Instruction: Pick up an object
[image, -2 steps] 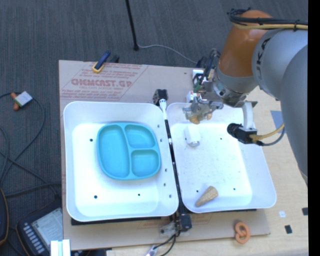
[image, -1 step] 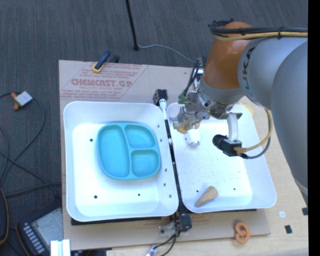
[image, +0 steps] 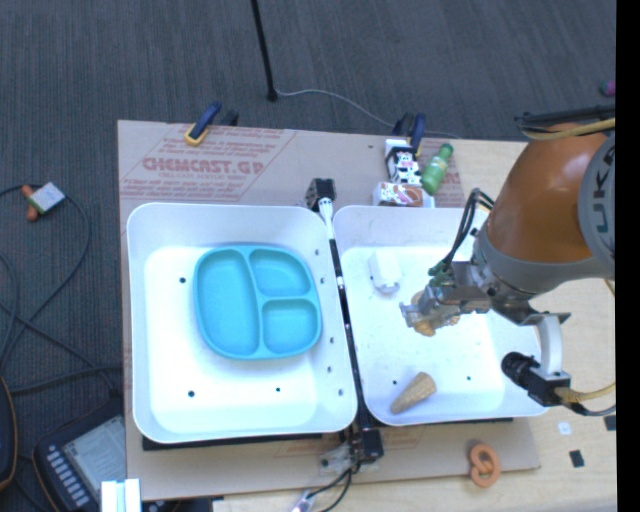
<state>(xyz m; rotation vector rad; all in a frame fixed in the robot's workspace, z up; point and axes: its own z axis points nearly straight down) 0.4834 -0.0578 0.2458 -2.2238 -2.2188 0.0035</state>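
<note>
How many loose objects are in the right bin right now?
3 in sight: a white piece near the bin's upper left, an ice-cream cone near the front edge, and a brownish item at the hand. The arm may hide more.

Arm: bulky rounded orange band, partial white lettering at its right edge; grey collar beneath. Black cables loop down left flank toward wrist. Gripper small, metallic grey, cluttered with fittings. Black cylindrical module on white bracket lower right, yellowish cable trailing
</note>
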